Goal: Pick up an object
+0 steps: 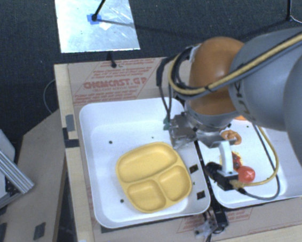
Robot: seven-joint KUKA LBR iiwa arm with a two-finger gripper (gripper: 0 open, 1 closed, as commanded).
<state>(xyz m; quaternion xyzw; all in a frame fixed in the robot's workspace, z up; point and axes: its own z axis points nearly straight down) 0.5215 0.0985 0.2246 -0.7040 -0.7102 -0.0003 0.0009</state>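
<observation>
Nearest, in the right bin (271, 196), a small red ball-like object (247, 174) lies toward 7 o'clock, with an orange ring-shaped piece (231, 135) farther back near 10 o'clock. A yellow divided tray (151, 174) takes up the middle of the left bin (98, 150). The gripper (181, 132) hangs over the wall between the bins, just off the tray's 1 o'clock corner. The wrist hides it, so I cannot tell how wide it stands. Descending here, it could strike that wall or the tray's rim, and the broad, shallow tray would probably slip from a pinch.

Yellow tray (154, 176), white bin (106, 128), red item (246, 174)
</observation>
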